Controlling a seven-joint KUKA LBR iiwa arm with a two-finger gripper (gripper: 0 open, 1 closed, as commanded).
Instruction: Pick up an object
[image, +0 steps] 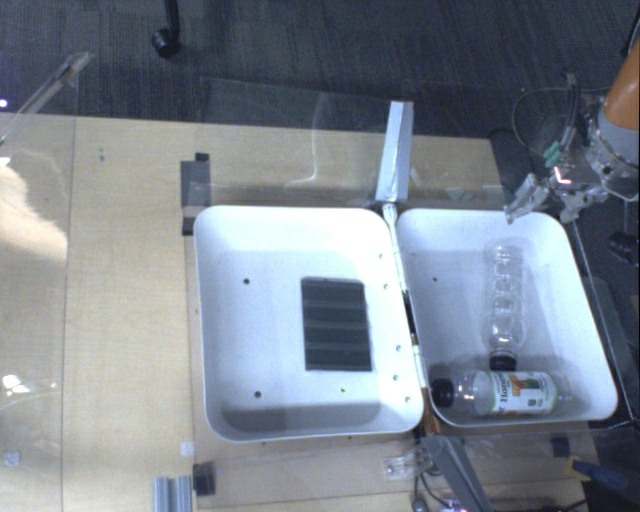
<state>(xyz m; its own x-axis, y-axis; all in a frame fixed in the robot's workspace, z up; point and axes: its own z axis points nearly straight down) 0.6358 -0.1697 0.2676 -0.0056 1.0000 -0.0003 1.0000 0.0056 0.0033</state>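
**Q:** Within the two bins, what lies where, and of what make?

**A:** Left: a shallow white plastic bin with rounded corners, its smooth floor bearing a dark ribbed rectangular pad. Right: a matching white plastic bin holding two bottles. A clear, ridged plastic bottle with a black cap lies lengthwise, cap toward the near side. At the near wall, a clear plastic bottle with a green and orange label and a black cap lies crosswise, cap to the left, touching or just beside the first bottle's cap.

**Q:** And the gripper?

**A:** Far right: the grey two-finger gripper hovers at the right bin's far rim, apart from both bottles. Nothing sits between its fingers; their spread cannot be judged.
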